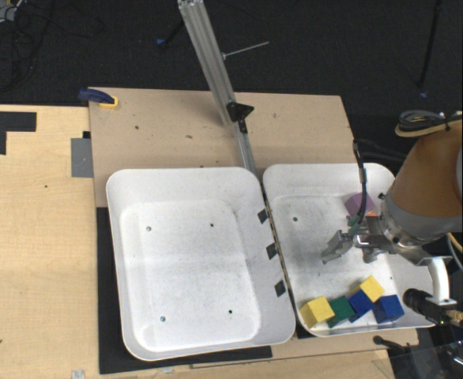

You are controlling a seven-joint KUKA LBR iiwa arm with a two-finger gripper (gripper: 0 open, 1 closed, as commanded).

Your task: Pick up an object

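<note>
My gripper [338, 247] hangs over the middle of the right bin [310, 192], with bare bin floor under it. Along that bin's front edge lie several blocks: a yellow block [319, 310], a green block [342, 309], a blue block [360, 303], a second yellow block [371, 288] and another blue block [389, 308]. They lie a little in front of the gripper and to its right, apart from it. A purple object [356, 204] shows behind the wrist, partly hidden by the arm.
The left bin [188, 259] stands beside the right one, joined by black clips [269, 249]. A slanted aluminium rail [214, 69] rises behind the bins. The arm's orange band [425, 172] fills the right side.
</note>
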